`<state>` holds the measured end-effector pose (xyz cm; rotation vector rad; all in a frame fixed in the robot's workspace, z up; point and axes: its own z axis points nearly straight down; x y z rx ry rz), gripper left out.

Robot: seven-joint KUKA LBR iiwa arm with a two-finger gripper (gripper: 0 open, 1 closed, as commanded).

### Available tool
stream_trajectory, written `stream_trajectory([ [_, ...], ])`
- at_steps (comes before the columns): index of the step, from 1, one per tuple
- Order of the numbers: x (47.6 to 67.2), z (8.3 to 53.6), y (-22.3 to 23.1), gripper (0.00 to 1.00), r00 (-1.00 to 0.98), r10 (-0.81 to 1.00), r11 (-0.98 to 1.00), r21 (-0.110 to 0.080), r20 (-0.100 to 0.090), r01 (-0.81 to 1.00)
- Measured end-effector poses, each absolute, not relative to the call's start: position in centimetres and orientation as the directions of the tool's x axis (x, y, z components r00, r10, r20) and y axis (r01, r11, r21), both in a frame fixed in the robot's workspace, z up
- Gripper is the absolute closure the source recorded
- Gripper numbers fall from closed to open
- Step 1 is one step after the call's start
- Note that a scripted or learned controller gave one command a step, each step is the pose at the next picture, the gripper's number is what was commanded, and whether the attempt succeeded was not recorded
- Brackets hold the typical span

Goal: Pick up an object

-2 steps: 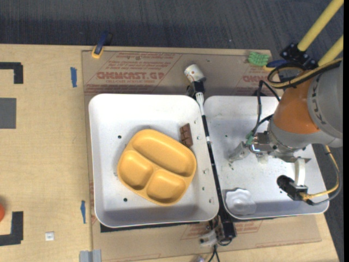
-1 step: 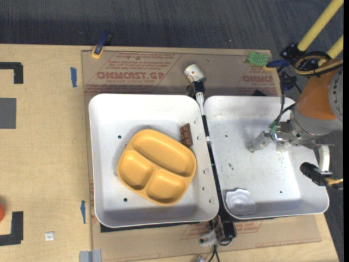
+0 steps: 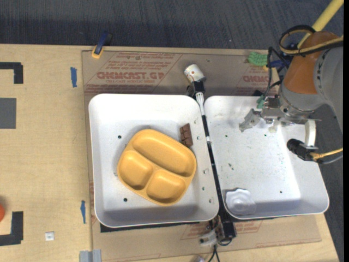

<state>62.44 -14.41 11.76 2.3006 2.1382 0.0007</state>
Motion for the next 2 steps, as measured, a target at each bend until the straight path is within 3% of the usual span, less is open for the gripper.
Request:
stream_trajectory([
  [1, 56.8, 8.5, -12.8, 0.0, 0.568, 0.823, -0.568, -0.002, 0.0, 0.823],
  [2, 59.6, 8.5, -11.8, 0.0, 0.296, 0.955, -0.296, 0.003, 0.0, 0.955],
])
